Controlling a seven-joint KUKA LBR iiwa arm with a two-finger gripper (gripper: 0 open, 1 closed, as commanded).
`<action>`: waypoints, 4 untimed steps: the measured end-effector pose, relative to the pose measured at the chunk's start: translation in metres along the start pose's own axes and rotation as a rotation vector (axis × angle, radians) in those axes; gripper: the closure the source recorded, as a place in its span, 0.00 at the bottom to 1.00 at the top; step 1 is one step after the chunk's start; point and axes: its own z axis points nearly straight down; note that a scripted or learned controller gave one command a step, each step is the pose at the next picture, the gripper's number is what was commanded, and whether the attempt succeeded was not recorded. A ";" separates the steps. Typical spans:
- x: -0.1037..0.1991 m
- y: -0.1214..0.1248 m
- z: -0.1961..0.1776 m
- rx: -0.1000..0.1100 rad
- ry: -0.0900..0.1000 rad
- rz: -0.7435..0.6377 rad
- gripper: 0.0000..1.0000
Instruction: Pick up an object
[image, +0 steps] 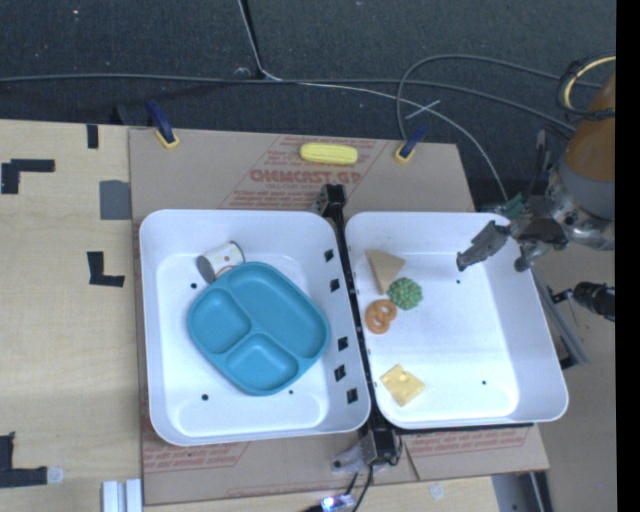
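My tool (497, 247) is hovering spread open and gripping nothing over the right bin's (500, 395) far-right rim, bare white floor lying below. The bumpy green broccoli (405, 293), glossy pretzel (380, 316) and cheese wedges (401, 384) are clustering along the left wall.

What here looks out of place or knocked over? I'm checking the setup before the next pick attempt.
Two things stand out. A yellow banana-like toy lies on the cardboard behind the bins, outside both. In the left bin, a small cup lies tipped on its side beside the blue tray. Nothing looks spilled or broken.
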 end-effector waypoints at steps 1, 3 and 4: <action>0.001 0.002 -0.007 -0.012 -0.002 -0.004 0.00; -0.011 0.004 0.116 -0.009 -0.003 -0.003 0.00; -0.009 -0.004 0.163 -0.008 -0.002 -0.003 0.00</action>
